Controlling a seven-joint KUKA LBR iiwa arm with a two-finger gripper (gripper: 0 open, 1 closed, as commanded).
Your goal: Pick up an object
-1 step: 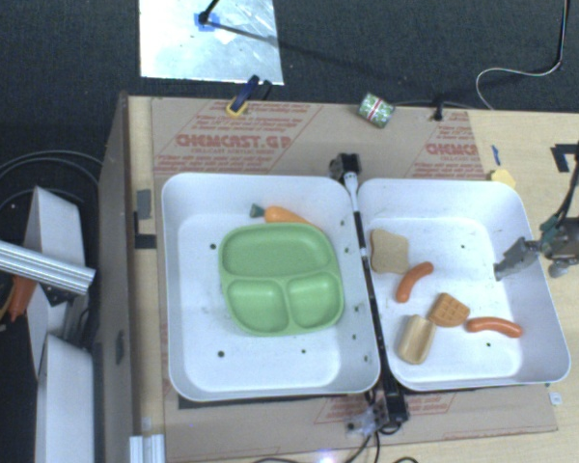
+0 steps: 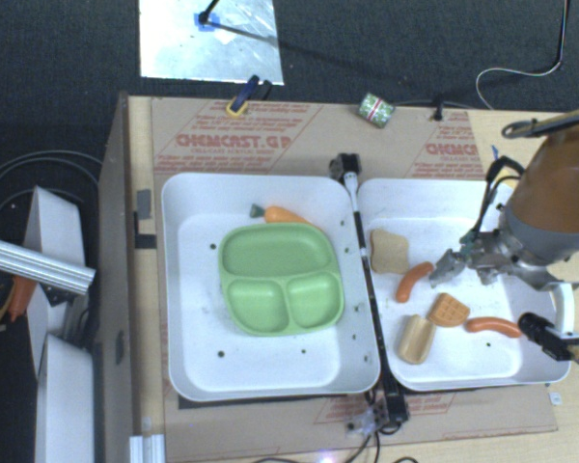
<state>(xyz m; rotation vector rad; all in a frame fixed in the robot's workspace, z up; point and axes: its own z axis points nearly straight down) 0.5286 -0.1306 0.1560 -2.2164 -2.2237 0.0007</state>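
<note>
My gripper (image 2: 466, 270) hangs over the right bin (image 2: 434, 205), open, with nothing between its fingers. Just left of it lies an orange sausage (image 2: 414, 281). A waffle-patterned wedge (image 2: 450, 310) sits right below the gripper, and a second sausage (image 2: 493, 327) lies to the wedge's right. A tan bread slice (image 2: 390, 251) rests near the bin's left wall. A tan roll (image 2: 415, 340) lies at the front. The grey arm with its orange band (image 2: 555, 186) comes in from the right.
The left bin (image 2: 198, 355) holds a green divided plate (image 2: 280, 278) with a carrot (image 2: 285, 216) behind it. A black fitting (image 2: 347, 168) sits on the ridge between the bins. A small green can (image 2: 375, 109) and a cable lie on the bench behind.
</note>
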